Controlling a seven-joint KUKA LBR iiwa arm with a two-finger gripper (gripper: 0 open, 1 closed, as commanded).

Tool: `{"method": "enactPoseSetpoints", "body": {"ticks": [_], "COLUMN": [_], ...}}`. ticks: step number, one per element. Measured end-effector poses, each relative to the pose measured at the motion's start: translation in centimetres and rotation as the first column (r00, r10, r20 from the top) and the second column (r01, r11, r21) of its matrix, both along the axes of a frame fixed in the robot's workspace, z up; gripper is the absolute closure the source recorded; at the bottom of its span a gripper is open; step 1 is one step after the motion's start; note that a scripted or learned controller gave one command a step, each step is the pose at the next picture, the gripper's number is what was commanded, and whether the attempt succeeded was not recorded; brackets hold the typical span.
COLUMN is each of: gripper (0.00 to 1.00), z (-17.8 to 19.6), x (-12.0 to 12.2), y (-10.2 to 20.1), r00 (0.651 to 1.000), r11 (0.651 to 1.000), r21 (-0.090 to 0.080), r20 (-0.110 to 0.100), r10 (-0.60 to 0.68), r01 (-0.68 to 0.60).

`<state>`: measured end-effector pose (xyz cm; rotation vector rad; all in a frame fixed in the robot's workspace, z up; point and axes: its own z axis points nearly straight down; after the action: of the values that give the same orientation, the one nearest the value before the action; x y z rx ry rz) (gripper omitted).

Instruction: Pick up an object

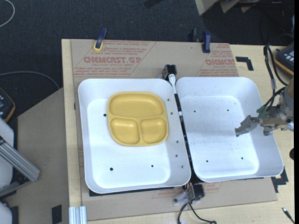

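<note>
A shallow white left-hand bin (93, 157) is shown on a brown paper-covered bench (140, 55). A yellow plastic plate divided into three compartments (138, 118) is seen lying flat in the upper part of this bin, well apart from the arm. A second shallow white right-hand bin (219, 162) is set just beside the first. The grey two-finger gripper (245, 127) is seen over the right side of this bin, near its right wall, reached in from the right edge. Whether its fingers are apart or together cannot be told.
</note>
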<state>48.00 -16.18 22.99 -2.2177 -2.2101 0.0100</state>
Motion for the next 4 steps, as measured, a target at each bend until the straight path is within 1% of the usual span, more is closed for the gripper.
{"method": "enactPoseSetpoints", "body": {"ticks": [1, 2, 3, 4], "gripper": [0.0, 0.0, 0.0, 0.0], "z": [0.5, -3.8, -10.0, -14.8], "x": [0.3, 0.3, -0.1, -0.2], "y": [0.0, -0.2, -0.6, -0.5], "r00": [1.0, 1.0, 1.0, 1.0], "r11": [1.0, 1.0, 1.0, 1.0], "r21": [-0.003, 0.0, 0.0, 0.0], "r20": [0.012, 0.006, 0.005, 0.007], "r10": [0.003, 0.003, 0.002, 0.002], "r01": [-0.003, -0.003, -0.002, -0.002]}}
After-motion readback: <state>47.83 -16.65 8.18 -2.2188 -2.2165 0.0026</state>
